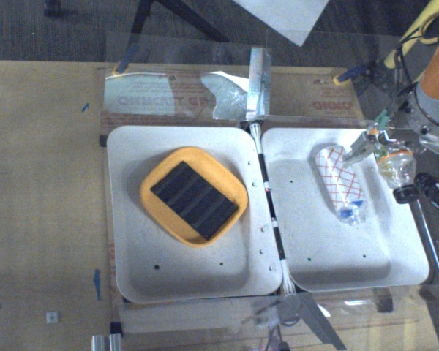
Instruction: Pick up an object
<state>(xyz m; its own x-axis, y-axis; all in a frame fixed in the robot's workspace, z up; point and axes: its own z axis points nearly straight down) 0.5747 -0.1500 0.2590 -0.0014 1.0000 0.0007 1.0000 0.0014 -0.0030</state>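
Note:
In the right bin [336, 258] lies a white pouch with a red grid pattern [340, 175], with a small blue and clear piece [351, 210] at its near end. My gripper [366, 146] hangs over the bin's far right part, its tip just above the pouch's far end. A crumpled clear plastic thing [394, 164] sits right beside the gripper at the bin's right rim; whether it is held is unclear. The left bin [132, 269] holds an orange rounded block with a black ribbed panel on top [194, 196].
A metal divider post [258, 79] stands behind the seam between the bins, with foil-like sheets [168, 93] on the cardboard at the back. A dark clamp [417, 189] sticks out at the right bin's right edge.

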